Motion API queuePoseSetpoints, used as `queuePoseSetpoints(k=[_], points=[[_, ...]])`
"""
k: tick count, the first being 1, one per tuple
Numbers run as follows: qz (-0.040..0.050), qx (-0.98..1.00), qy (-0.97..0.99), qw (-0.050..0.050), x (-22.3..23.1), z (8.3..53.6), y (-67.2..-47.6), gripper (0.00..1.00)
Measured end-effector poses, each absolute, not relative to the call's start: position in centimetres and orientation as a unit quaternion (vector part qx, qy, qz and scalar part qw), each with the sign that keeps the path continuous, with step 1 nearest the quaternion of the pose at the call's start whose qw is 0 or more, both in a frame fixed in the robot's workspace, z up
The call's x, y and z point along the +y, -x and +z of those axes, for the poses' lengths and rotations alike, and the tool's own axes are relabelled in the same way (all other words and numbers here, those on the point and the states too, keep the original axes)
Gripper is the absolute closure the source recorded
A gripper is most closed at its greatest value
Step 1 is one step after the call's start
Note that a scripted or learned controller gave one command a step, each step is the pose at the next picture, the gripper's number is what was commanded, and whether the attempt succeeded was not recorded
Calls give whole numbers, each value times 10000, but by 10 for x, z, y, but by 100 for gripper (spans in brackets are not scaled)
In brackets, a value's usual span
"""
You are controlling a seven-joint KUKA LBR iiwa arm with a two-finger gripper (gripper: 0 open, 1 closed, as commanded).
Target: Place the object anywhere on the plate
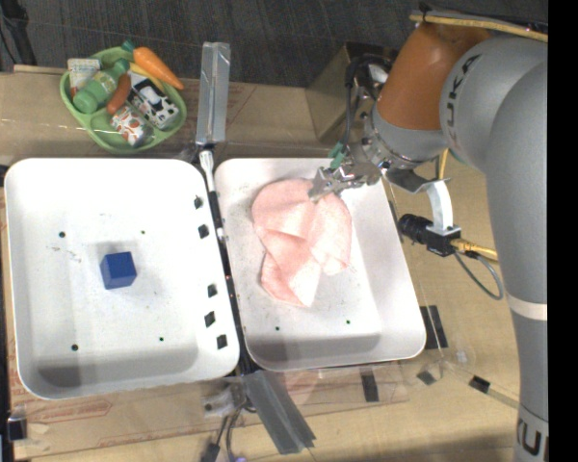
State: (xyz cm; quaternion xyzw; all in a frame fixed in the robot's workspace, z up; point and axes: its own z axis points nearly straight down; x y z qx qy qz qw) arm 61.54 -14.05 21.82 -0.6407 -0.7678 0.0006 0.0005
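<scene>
The task looks barely started, if at all. The gripper point(332, 181) sits low over the far right part of the right bin point(371, 301), at or just above the far right edge of a crumpled pink cloth point(303, 239). Its tip blurs into the cloth there, so I cannot tell whether it is open, closed, or pinching any fabric. The cloth lies slack on the bin floor, spread from the far middle toward the centre, and no part of it looks lifted. By that I judge it is not yet carried. The other loose thing is a blue cube point(118, 269), resting apart and untouched near the middle of the left bin point(39, 258), slightly toward its near side. Which of the two is the object I cannot say for sure. The arm point(482, 114) reaches for the cloth, so the cloth is the likelier one. What counts as the plate is also unclear. The nearest candidate is a green bowl point(74, 107) full of toy food on the bench point(270, 114), just past the far left corner of the left bin, well apart from the gripper. So nearly everything seems left: a sure grip, a lift clear of the bin wall, a carry to the plate, and a release.
</scene>
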Motion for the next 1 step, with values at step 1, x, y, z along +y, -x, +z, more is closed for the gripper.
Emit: queuePoseSetpoints(k=[1], points=[[8,-7688,6395,10,-140,231,-616,100]])
